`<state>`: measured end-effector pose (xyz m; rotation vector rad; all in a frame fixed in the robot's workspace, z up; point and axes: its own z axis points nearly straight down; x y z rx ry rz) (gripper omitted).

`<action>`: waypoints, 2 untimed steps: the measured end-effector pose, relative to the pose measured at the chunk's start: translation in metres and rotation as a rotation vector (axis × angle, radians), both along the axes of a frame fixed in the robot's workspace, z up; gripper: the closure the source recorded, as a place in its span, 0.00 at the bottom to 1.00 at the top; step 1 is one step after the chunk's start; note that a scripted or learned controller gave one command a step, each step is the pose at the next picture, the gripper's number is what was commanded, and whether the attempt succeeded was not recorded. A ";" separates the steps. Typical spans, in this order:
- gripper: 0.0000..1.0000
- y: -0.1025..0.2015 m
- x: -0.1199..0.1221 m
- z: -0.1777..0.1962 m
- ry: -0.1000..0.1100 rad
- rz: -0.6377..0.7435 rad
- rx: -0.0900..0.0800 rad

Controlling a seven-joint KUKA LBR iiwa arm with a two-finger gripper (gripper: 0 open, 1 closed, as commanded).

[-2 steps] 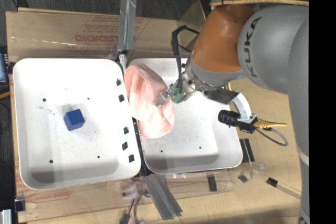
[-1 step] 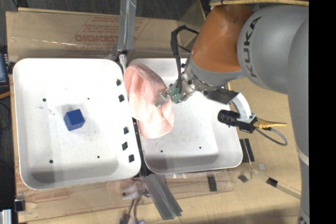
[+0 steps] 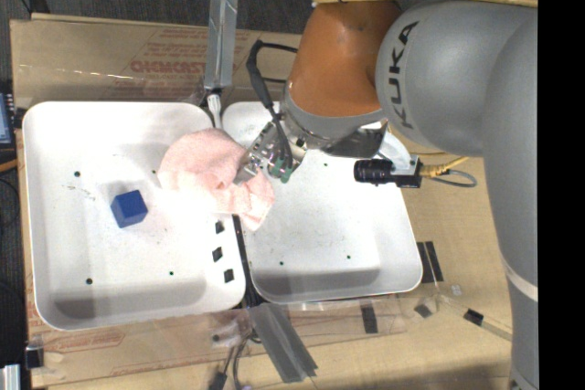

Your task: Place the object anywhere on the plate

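Observation:
A small blue cube [image 3: 129, 207] lies on the floor of the left bin [image 3: 55, 151], left of centre. The pink plate [image 3: 208, 167] rests across the divider between the two bins, mostly on the left bin's right side, with its lower right edge hanging into the right bin. My gripper [image 3: 262, 160] hangs low over the plate's right edge, under the orange wrist band, and looks close to or touching the plate. The cube sits well to the left of the gripper, apart from the plate.
The right bin [image 3: 338, 233] lies under the arm, whose grey body covers the upper right of the view. A grey metal bar [image 3: 220, 41] stands behind the bins. Black tape marks [image 3: 219, 253] sit by the divider. Cardboard lines the bench.

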<state>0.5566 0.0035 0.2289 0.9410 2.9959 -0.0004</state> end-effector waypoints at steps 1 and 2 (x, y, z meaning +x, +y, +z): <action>1.00 0.047 0.002 0.010 0.001 0.406 0.000; 1.00 0.098 0.009 0.005 0.000 0.616 0.000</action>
